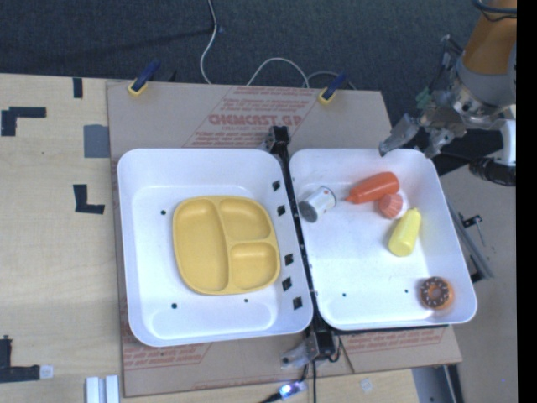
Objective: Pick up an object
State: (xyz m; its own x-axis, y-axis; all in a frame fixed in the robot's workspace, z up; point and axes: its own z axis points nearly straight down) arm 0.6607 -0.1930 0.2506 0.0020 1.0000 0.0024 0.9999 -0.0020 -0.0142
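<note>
End effector, seemingly open, hangs beside right bin.

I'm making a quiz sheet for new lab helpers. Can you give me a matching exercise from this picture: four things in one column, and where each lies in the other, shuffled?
Things:
1. yellow tray
2. donut
3. metal cup
4. carrot

Places:
A. near corner of the right bin, on the arm's side
B. right bin, close to the divider between the bins
C. middle of the left bin
D. far part of the right bin, beside a small pink thing

Pairs: 1-C, 2-A, 3-B, 4-D
</note>
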